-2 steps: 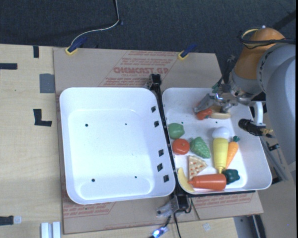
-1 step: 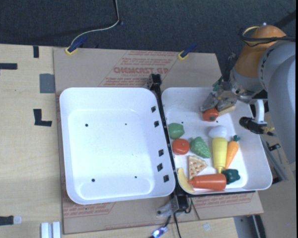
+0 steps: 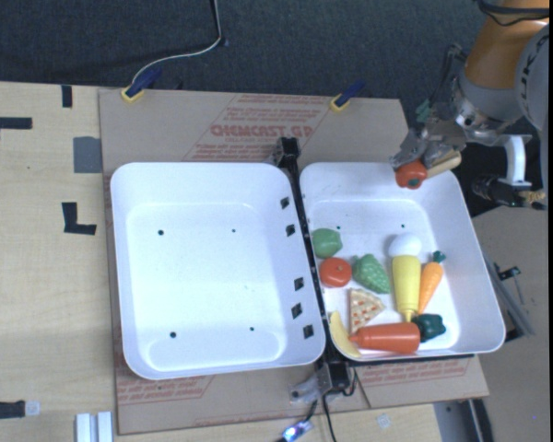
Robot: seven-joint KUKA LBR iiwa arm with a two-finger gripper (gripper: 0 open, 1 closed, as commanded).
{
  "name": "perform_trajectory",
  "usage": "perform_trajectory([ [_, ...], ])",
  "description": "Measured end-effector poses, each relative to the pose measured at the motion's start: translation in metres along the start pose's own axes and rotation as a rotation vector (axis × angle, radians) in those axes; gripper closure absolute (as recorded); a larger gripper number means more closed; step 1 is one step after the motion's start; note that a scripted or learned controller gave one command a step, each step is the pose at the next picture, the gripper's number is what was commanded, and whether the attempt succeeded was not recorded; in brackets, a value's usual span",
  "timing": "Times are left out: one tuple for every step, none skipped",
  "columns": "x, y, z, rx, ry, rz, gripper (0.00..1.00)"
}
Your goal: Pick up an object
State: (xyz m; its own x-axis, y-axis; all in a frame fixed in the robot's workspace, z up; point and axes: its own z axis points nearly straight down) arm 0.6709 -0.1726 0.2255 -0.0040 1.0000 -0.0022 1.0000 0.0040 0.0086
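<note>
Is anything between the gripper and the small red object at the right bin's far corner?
Nothing visible. The small red object sits right at the gripper, apparently between its fingers, raised over the right bin's far rim. The other toys lie lower in that bin, apart from it.

Bins (image 3: pixel 203 178) glossy white plastic; toy food (image 3: pixel 406 284) smooth plastic; board (image 3: pixel 249 127) matt cardboard.

Cut off by the top and right edges: grey arm with orange band (image 3: pixel 511 35). Partly hidden under the end effector (image 3: pixel 426 162): small round red-orange toy (image 3: pixel 410 176), grip unclear. Half covered by a long red plastic sausage (image 3: pixel 387 337): curved yellow banana toy (image 3: pixel 339 334). Too blurred to identify: dark green toy (image 3: pixel 429 326).
</note>
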Motion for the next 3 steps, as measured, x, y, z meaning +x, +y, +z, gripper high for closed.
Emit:
perform_trajectory([
  [0.027,0.001,-0.106,-0.001,0.000,-0.001,1.00],
  [0.085,-0.036,0.054,0.031,0.007,0.000,1.00],
  [0.174,-0.066,0.043,0.017,0.005,-0.004,1.00],
])
